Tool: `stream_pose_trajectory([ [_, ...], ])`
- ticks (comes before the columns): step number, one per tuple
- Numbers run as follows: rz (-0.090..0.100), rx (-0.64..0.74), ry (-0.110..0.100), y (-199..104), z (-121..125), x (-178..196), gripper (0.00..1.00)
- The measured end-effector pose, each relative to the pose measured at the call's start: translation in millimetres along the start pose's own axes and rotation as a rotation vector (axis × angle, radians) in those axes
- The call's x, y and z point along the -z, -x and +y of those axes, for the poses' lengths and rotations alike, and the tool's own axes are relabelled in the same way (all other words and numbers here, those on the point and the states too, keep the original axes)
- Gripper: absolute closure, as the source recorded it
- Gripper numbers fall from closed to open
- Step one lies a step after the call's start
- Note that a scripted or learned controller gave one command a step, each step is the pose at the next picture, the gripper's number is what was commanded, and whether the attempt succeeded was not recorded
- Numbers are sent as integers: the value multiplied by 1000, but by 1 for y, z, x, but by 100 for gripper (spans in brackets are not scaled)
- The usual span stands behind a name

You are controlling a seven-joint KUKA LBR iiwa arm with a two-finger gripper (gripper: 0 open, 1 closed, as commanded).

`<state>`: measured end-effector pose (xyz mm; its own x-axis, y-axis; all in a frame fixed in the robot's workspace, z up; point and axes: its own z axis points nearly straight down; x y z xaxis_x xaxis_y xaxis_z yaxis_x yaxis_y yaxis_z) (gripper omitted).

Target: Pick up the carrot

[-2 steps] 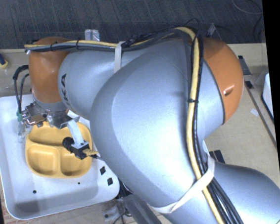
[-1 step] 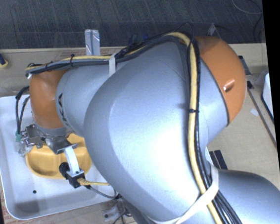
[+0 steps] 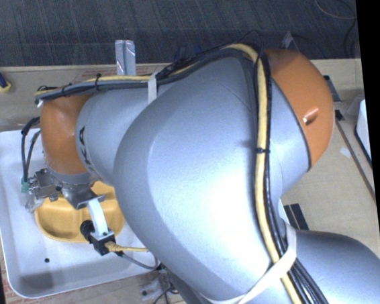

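The big grey arm (image 3: 213,179) is nearest to us, reaching down into the left bin (image 3: 6,201) over a yellow object (image 3: 56,223). We cannot tell the gripper state or locate the carrot, so next it must find it.

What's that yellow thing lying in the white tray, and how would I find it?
Start at the big grey arm and follow it left to its orange band. Just below, in the left white bin, lies a curved yellow object, partly hidden by the arm. It is the one bright yellow shape against the bin's white floor; I cannot tell what it is.
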<state>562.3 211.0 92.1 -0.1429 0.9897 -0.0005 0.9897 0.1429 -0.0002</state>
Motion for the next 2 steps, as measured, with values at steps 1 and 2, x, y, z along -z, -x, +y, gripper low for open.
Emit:
stream_pose_trajectory([
  [1,0,0,0,0,0,0,0],
  [2,3,14,0,-5,0,7,100],
])
